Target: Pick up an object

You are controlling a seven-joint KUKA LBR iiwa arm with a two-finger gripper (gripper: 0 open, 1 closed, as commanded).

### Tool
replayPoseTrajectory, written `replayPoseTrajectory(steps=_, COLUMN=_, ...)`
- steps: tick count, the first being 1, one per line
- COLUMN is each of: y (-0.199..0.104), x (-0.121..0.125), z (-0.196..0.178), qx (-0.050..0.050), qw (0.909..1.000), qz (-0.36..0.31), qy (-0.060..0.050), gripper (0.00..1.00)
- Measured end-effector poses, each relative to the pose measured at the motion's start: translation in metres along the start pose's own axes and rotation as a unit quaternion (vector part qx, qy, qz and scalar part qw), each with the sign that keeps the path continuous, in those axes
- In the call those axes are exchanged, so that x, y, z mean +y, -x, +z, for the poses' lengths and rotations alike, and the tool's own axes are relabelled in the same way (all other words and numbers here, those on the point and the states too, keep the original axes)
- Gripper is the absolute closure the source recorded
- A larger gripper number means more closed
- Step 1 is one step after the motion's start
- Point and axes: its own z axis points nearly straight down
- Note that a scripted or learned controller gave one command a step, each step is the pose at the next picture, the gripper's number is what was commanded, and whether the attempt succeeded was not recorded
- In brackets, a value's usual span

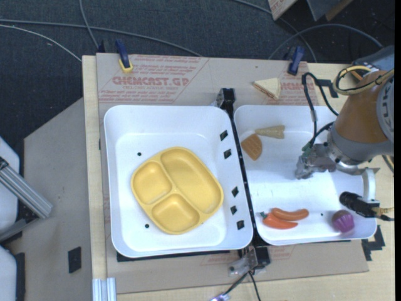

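Observation:
The right bin (294, 187) holds a round brown cookie-like piece (252, 147), a tan wedge (270, 132), an orange hot dog with a carrot-like piece (286, 217) near the front wall, and a purple item (343, 221) at the front right. My gripper (306, 168) hangs low over the middle-right of this bin, with no object touching it. The cookie lies well to its left and the hot dog lies in front of it.
The left bin (119, 168) carries a yellow three-compartment plate (177, 189). A sandwich wedge (268, 88) lies on the board behind the right bin. Black cables (316, 96) loop near the arm. A black divider (237, 162) runs between the bins.

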Motion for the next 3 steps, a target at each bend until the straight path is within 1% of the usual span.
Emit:
replayPoseTrajectory(steps=1, y=0.004, x=0.000, z=-0.064, qx=-0.002, qw=1.0000, qz=0.000, qy=0.004, gripper=1.00)
replayPoseTrajectory(steps=2, y=0.004, x=0.005, z=-0.128, qx=-0.002, qw=1.0000, qz=-0.001, qy=0.004, gripper=1.00)
replayPoseTrajectory(steps=3, y=0.004, x=0.006, z=-0.183, qx=-0.002, qw=1.0000, qz=-0.001, qy=0.004, gripper=1.00)
